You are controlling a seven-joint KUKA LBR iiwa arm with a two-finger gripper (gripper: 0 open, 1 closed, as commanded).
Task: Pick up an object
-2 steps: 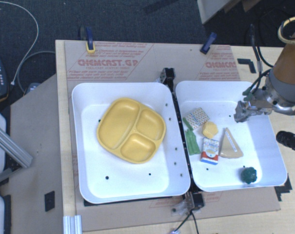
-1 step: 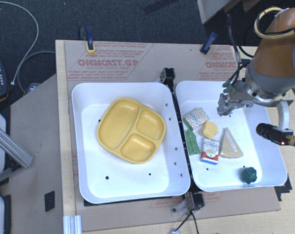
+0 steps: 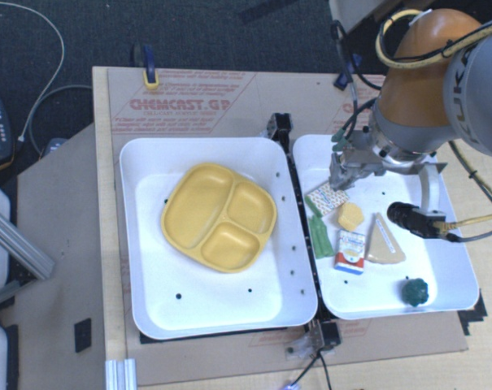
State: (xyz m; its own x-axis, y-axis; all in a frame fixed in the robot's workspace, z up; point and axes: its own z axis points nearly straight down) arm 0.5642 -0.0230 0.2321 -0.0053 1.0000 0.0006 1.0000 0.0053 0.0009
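Hovering: we see the gripper (image 3: 340,177) low over the right bin (image 3: 449,299), near its upper-left corner.
Jaws: we cannot tell whether they are apart or together (the wrist hides them).
Nearest thing: a patterned packet (image 3: 327,196) lies just under the tip, with a yellow block (image 3: 350,215) just beside it.
Other candidates: a small carton (image 3: 351,251), a pale wedge (image 3: 385,242) and a teal ball (image 3: 415,291) lie in the same bin.
Left bin (image 3: 148,299): it carries a yellow divided tray (image 3: 219,216).
Our advice: centre over one item, descend straight, and close only once the item sits between the jaws.
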